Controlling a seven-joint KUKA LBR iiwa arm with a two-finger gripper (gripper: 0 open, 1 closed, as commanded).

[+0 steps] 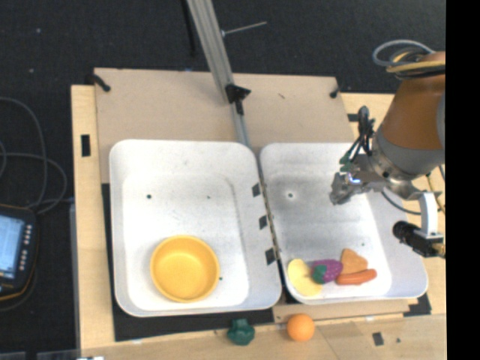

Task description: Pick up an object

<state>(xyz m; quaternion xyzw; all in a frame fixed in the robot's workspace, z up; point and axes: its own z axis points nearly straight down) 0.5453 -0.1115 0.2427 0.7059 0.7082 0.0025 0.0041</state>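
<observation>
My gripper (342, 190) hangs over the middle of the right bin (300, 171), pointing down, with nothing visible between its fingers. Well below it, along the bin's near edge, lies a cluster of small toys: a pale yellow piece (301, 277), a purple and green piece (325, 271), an orange wedge (352, 260) and an orange carrot-like piece (357, 278). A yellow bowl (184, 268) sits in the near part of the left bin (150, 171).
An orange ball (300, 327) and a small green object (241, 331) lie on the bench in front of the bins. A metal pole (214, 47) slants up from between the bins at the back. A screen device (13, 250) sits at far left.
</observation>
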